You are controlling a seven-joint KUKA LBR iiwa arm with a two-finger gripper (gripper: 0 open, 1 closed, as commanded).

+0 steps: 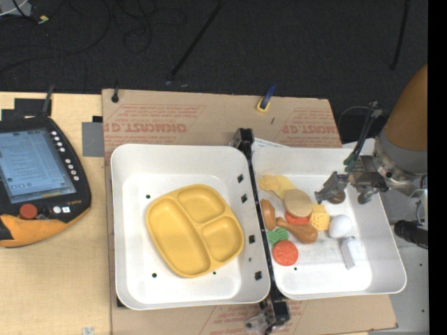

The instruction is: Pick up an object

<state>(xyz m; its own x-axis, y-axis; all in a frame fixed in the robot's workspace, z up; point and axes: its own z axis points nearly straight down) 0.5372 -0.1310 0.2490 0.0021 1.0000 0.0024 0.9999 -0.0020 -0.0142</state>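
The right bin (380,274) holds a cluster of toy foods: a pale yellow piece (275,183), a tan bun (298,202), a yellow corn piece (320,220), a white egg (340,225), a brown sausage (299,231), a red tomato slice (285,254) and a small grey-white piece (348,251). My gripper (349,192) hangs over the bin's upper right part, just above the egg and to the right of the bun. Its two dark fingers (332,191) stand apart, open, with nothing between them.
The left bin (133,187) holds a yellow divided plate (195,227). A black divider (255,215) runs between the bins. A tablet pendant (38,176) lies on the bench at far left. The arm's grey body with its orange band (412,121) stands over the right bin's far right side.
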